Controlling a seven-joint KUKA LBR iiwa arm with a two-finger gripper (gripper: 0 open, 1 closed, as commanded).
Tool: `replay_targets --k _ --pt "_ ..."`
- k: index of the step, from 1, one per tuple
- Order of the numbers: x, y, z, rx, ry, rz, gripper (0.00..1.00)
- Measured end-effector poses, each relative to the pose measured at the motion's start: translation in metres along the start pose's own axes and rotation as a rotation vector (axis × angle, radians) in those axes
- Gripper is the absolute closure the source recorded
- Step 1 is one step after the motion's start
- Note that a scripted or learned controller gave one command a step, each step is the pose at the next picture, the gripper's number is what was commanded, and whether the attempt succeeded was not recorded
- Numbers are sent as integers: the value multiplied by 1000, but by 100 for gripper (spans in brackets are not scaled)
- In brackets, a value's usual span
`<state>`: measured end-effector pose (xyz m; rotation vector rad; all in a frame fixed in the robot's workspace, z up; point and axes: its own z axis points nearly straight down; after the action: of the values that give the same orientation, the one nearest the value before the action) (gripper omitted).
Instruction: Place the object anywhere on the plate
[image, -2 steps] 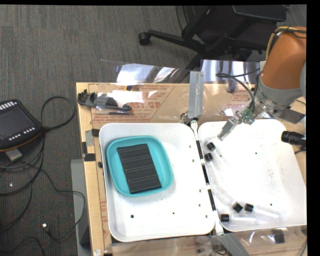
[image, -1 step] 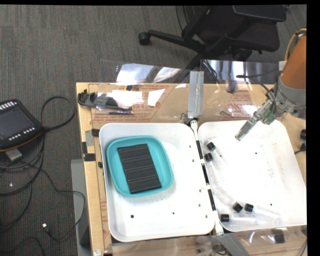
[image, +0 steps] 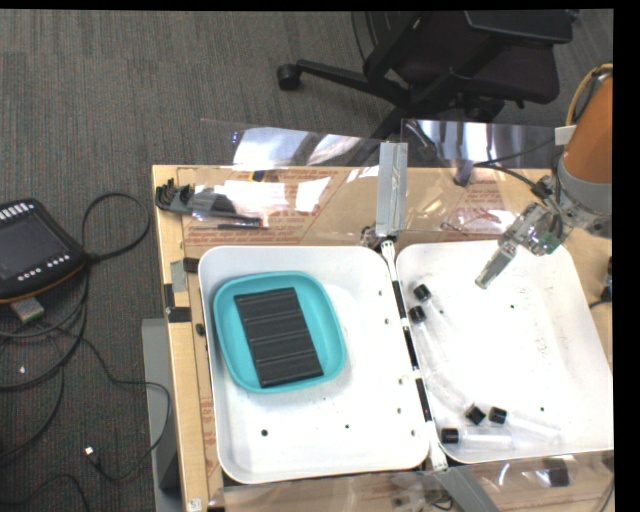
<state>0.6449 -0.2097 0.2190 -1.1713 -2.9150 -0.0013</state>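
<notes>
A teal, rounded-square plate (image: 228, 345) lies in the left white bin (image: 300, 450). A black ridged rectangular block (image: 279, 336) rests flat on the plate, roughly centred and turned slightly off the plate's edges. My gripper (image: 489, 273) hangs over the far part of the right bin (image: 560, 350), pointing down and to the left, well away from the plate and the block. Nothing shows at its tip.
Clear tubes with black caps lie in the right bin: two near its left wall (image: 420, 296) and several near its front (image: 486, 414). A raised seam (image: 408, 345) divides the bins. A metal post (image: 392, 195) stands behind them, and the grey arm (image: 590, 150) enters at upper right.
</notes>
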Motion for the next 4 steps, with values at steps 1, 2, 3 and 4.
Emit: replay_targets --k 1,2,3,4 --pt "11 5 2 0 -1 -41 0" --pt "18 11 -5 0 0 -168 0" --pt "5 -8 1 0 -1 -231 0" --pt "6 -6 -8 -2 -4 -349 0"
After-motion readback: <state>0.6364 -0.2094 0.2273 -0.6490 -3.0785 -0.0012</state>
